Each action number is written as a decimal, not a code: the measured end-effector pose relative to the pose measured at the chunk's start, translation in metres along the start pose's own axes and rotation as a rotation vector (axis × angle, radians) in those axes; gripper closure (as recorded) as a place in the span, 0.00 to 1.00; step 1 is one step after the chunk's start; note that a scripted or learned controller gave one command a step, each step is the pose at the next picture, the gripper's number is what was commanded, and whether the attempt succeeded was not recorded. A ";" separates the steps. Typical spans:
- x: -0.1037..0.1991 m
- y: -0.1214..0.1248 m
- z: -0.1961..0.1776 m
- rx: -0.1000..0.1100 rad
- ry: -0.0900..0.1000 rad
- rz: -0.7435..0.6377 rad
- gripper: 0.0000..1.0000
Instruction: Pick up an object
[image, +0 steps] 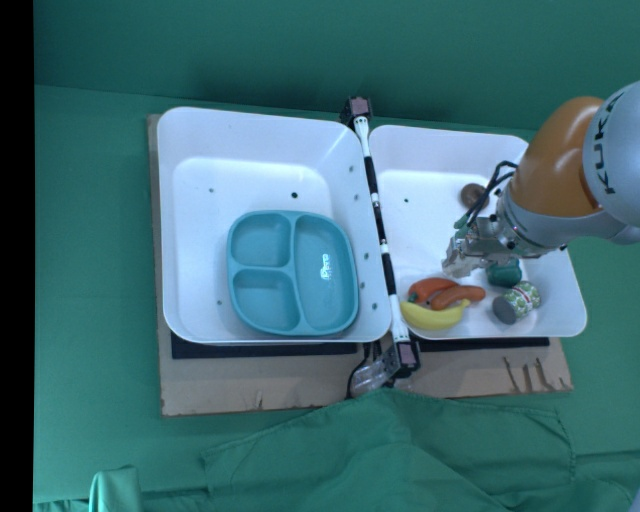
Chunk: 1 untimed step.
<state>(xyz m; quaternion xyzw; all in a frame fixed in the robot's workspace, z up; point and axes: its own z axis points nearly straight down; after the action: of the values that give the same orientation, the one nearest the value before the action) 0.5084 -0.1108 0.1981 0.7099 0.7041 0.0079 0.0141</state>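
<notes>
My gripper (468, 256) hangs low over the right bin (425, 195), just above and right of the toy food at the bin's front. An orange-red carrot-like piece (445, 293) lies on a yellow banana (432, 316). A teal object (505, 274) sits right beside the gripper, partly hidden by the wrist. A green-and-white patterned egg shape (523, 296) and a grey lump (504, 310) rest at the front right. A small brown object (472, 192) lies behind the gripper.
The left bin (200, 150) holds a teal three-compartment plate (292, 272). A black-and-white bar (374, 205) runs along the seam between the bins. Green cloth (400, 450) bunches at the front of the bench.
</notes>
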 end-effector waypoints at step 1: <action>-0.057 -0.002 -0.169 0.026 0.005 -0.004 1.00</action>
<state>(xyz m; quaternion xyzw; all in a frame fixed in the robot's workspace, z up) 0.5011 -0.1665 0.3673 0.7088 0.7054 0.0006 0.0029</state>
